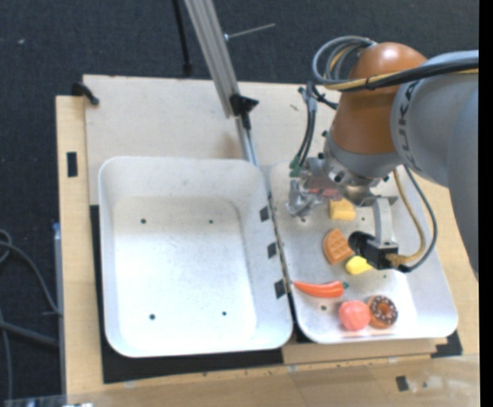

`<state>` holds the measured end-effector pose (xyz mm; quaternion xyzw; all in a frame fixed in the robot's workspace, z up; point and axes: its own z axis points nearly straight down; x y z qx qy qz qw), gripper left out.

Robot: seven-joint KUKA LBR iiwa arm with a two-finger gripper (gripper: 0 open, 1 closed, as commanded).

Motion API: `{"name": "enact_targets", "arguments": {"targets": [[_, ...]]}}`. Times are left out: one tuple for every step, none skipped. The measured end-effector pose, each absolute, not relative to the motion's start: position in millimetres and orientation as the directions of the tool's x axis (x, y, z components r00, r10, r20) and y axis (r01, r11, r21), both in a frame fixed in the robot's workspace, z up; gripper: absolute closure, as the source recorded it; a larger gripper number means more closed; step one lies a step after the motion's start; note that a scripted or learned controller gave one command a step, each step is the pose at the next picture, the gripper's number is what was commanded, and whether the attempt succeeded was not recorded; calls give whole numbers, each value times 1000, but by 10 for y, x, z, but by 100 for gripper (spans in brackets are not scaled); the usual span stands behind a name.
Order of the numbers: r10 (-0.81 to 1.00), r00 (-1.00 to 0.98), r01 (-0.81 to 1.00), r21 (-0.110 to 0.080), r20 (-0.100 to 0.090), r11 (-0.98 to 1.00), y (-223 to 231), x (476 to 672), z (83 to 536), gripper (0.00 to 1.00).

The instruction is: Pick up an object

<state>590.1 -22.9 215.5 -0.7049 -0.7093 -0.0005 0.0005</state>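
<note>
While my gripper (300, 200) hangs low in the right bin (424, 299), I cannot tell its grip. A yellow block (342, 209) lies just beside it.

A pale wooden bench top (170, 117) stands on a dark, speckled carpet floor (26, 32). A slanted aluminium rail (210, 36) rises from the bench's far side, held by a black clamp (243, 105). Grey cables (5, 265) loop across the floor at the left, under even, soft light.
</note>
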Motion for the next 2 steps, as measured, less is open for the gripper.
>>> {"name": "enact_targets", "arguments": {"targets": [[1000,-6,1000,0,2,6,209,5747,2139,100],[1000,-7,1000,-1,2,7,676,5646,2141,100]]}}
